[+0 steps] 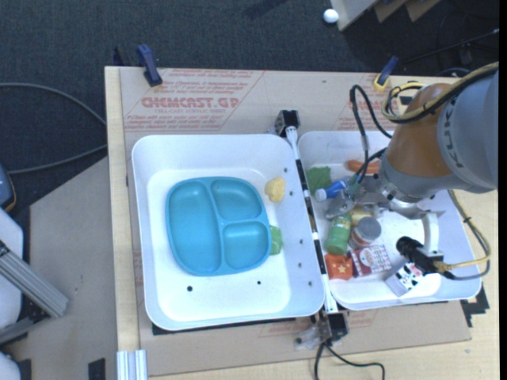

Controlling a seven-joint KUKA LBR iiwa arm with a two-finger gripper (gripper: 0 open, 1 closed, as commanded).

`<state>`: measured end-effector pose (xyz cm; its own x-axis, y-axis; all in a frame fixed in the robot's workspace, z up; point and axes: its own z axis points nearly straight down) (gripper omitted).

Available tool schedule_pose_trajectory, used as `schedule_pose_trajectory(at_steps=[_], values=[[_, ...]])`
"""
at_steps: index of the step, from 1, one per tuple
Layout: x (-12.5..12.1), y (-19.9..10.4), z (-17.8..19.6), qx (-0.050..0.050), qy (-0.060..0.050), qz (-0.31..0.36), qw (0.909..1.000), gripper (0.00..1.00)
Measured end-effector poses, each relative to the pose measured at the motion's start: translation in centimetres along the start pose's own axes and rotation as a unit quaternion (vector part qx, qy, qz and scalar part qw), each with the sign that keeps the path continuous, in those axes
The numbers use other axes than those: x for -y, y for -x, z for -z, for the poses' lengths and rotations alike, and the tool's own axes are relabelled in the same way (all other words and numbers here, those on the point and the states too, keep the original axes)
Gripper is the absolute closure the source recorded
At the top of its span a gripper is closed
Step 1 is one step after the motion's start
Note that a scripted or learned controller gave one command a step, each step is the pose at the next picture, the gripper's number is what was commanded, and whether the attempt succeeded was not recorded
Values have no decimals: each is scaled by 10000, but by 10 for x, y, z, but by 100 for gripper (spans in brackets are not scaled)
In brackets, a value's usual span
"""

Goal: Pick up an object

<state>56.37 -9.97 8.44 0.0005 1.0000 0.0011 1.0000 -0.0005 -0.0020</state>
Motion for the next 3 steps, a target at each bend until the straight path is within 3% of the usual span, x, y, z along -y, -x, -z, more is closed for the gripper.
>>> schedule_pose_trajectory(at_steps=[1, 2, 3], values=[[-1, 0, 11, 3, 20, -3, 10000, 100], [40, -46, 100, 4, 14, 7, 10000, 100], [40, -45, 100, 4, 10, 3, 10000, 0]])
